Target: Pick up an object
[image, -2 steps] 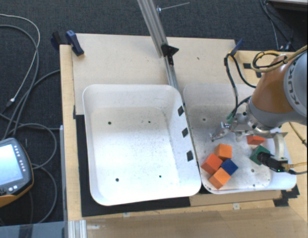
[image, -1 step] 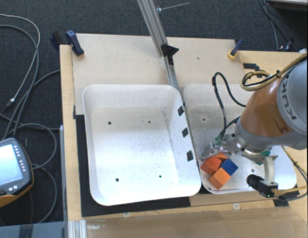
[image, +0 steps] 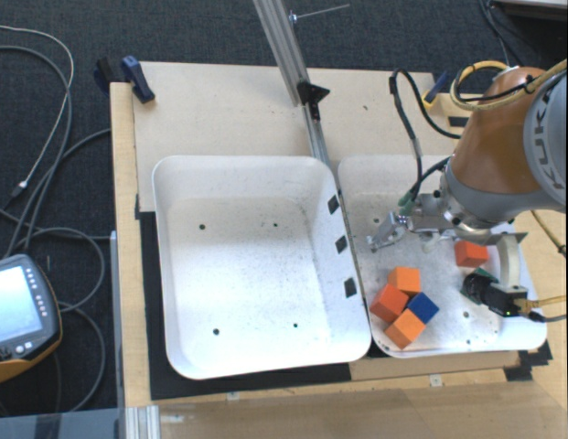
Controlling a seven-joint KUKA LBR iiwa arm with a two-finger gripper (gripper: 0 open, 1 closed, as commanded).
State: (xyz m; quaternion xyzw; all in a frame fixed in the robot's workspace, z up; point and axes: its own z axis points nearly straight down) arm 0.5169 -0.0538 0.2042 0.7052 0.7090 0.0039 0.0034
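Observation:
In the right bin (image: 357, 174) lies a cluster of blocks near the front: an orange block (image: 407, 280), a red-orange block (image: 388, 303), a blue block (image: 423, 307) and another orange block (image: 405, 328). A further red-orange block (image: 469, 252) lies to the right, just under the wrist, with a small green piece (image: 481, 271) beside it. My gripper (image: 386, 234) hangs low over the middle of the right bin, just above and left of the cluster. Nothing is visibly held in it.
The left bin (image: 174, 199) stands beside the right one, and their walls meet in a ridge (image: 343, 245) with black tabs. A slanted aluminium rail (image: 284, 44) crosses the back of the bench. A blue clamp (image: 137, 79) sits at the bench's far left corner.

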